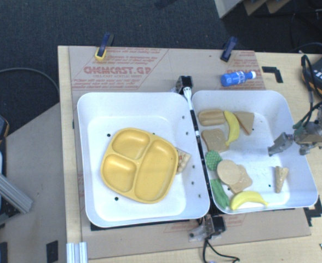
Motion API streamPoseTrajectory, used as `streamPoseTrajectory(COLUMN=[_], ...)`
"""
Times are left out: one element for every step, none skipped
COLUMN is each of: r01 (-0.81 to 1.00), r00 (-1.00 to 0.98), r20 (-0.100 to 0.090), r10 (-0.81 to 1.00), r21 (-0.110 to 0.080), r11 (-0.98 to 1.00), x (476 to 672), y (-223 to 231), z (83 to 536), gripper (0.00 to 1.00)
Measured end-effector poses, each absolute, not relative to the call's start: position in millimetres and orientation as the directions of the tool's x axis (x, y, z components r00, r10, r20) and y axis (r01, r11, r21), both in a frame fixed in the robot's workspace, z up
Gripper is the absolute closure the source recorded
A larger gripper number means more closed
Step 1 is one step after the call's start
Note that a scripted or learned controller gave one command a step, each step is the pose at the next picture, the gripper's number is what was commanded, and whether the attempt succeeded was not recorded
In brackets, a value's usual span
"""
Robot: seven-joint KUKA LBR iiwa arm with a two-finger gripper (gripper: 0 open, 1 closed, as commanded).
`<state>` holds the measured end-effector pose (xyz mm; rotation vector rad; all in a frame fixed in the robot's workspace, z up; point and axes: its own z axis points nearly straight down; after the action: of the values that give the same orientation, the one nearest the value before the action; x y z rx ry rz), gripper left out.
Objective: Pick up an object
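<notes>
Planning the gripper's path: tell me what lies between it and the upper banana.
In the camera view, bare white bin floor separates the gripper from the upper banana.

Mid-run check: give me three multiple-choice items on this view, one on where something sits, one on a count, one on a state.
1. Where is the yellow divided plate?
A. left bin
B. right bin
C. on the cardboard outside both bins

2. How many bananas lie in the right bin?
A. none
B. two
C. four

3. How does the blue bottle sit?
A. upright
B. on its side
C. inside a bin

Answers:
1 A, it rests on the floor of the left bin.
2 B, one banana near the far end, another banana at the near edge.
3 B, it lies flat on the cardboard beyond the bins.
</notes>
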<state>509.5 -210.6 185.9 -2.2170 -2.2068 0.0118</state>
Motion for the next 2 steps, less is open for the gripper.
streamPoseTrajectory(r01=[1.0, 1.0], r00=[0.0, -0.001], r20=[0.0, 0.004], r10=[1.0, 1.0], r21=[0.0, -0.006], r11=[0.0, 0.001], x=[512.8, 510.6], y=[-209.9, -198.8], z=[194.0, 137.9], gripper=[0.0, 0.0])
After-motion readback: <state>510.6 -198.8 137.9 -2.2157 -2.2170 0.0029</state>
